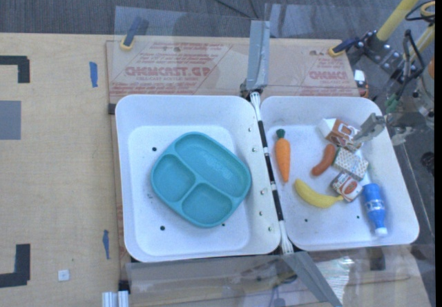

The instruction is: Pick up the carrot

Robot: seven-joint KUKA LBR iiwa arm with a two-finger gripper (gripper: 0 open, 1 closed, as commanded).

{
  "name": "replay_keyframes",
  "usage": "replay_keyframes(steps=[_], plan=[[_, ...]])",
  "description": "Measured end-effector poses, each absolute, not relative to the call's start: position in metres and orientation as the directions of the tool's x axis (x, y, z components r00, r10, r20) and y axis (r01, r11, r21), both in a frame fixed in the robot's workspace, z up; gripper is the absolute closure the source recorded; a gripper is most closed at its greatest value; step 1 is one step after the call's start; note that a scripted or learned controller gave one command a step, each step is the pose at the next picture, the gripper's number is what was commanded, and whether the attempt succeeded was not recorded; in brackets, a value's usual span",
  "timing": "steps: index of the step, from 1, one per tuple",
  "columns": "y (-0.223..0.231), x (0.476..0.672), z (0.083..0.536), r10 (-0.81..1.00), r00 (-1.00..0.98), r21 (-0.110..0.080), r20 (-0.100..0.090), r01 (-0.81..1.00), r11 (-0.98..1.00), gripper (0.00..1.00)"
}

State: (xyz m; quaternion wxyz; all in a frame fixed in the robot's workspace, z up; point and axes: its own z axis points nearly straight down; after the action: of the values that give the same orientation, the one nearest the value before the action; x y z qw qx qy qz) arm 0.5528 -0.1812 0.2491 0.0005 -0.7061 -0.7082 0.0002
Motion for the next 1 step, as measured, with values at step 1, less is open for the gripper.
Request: replay_keyframes(steps=[1], plan=[[-0.1322, 0.56, 0.1231, 0.983, -0.181, -0.001, 0.0, 0.983, 0.181, 0.0]])
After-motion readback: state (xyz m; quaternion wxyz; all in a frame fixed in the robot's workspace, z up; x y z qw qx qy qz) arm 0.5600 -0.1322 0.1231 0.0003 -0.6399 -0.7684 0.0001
